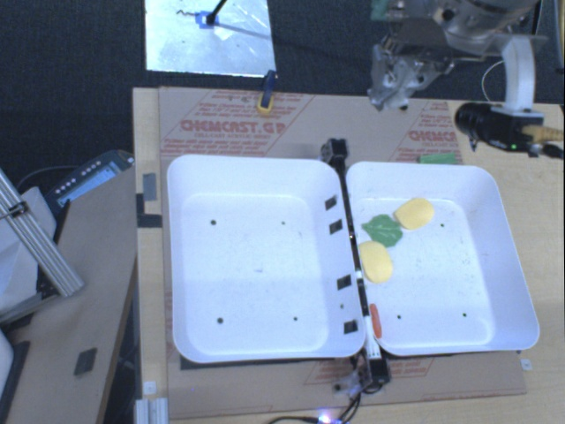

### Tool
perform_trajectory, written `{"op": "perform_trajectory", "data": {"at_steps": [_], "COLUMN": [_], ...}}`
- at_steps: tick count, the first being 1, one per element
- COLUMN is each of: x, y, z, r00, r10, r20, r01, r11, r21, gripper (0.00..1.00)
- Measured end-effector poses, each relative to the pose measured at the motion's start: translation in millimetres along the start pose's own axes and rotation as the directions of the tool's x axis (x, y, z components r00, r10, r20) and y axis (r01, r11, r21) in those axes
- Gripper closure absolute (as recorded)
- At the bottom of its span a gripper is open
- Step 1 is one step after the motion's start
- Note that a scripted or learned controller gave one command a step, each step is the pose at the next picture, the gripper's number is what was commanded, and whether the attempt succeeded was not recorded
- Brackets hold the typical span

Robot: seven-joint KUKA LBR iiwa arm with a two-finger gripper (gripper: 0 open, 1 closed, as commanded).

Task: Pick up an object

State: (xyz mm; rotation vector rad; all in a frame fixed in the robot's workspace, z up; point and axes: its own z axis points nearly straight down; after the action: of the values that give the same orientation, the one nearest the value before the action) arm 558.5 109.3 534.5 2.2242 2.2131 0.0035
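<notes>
Arm (477,7) cropped by top edge; jaws' state unclear.

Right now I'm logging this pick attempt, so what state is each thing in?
gripper: raised behind the right bin, holding nothing visible.
upper yellow piece: lying in the right bin, touching the green piece.
green piece: lying flat between the two yellow pieces.
lower yellow piece: lying near the divider.
orange piece: lying by the right bin's left wall.
</notes>
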Motion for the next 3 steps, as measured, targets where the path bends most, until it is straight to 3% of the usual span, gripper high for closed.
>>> {"op": "perform_trajectory", "data": {"at_steps": [1, 2, 3], "x": [-1.5, -121.8, -186.7], "y": [-74.8, -71.5, -5.9], "z": [-1.7, -1.4, 0.7], "r00": [1.0, 1.0, 1.0], "r10": [-0.01, 0.006, -0.001], "r20": [-0.003, 0.002, 0.002], "r01": [0.01, -0.006, 0.001], "r11": [1.0, 1.0, 1.0], "r21": [0.002, 0.0, 0.002], "gripper": [1.0, 1.0, 1.0]}}
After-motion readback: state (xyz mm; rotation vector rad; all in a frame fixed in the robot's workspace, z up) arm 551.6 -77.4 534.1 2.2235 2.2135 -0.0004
